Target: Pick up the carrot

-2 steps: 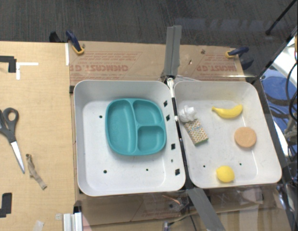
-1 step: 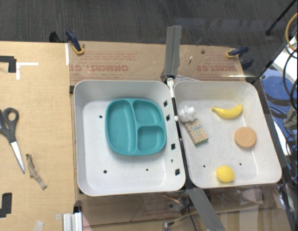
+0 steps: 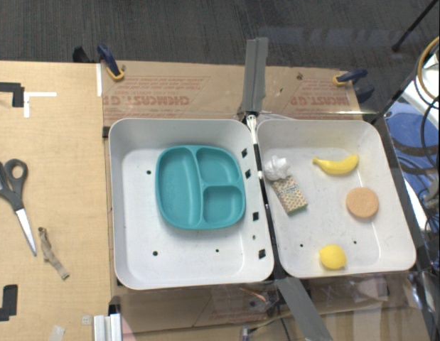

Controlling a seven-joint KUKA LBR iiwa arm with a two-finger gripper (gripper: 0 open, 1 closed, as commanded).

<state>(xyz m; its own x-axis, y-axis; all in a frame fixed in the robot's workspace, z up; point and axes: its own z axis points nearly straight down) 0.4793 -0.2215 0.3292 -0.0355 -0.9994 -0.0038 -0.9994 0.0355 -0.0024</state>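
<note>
The right bin [image 3: 390, 190] holds a yellow banana [image 3: 337, 164] at the back, a round tan disc [image 3: 362, 202] by the right wall, and a yellow lemon [image 3: 333, 257] near the front. A small patterned packet [image 3: 290, 195] lies close to the divider, with a crumpled white item [image 3: 276, 166] just behind it. In the left bin [image 3: 127, 212] sits a teal divided plate [image 3: 200, 187] with nothing in its compartments.
Scissors [image 3: 15, 194] and a small strap [image 3: 52, 253] lie on the cardboard bench to the left. Clamps [image 3: 111, 62] [image 3: 350, 77] hold the cardboard behind the bins. Cables [image 3: 426, 112] run along the right side.
</note>
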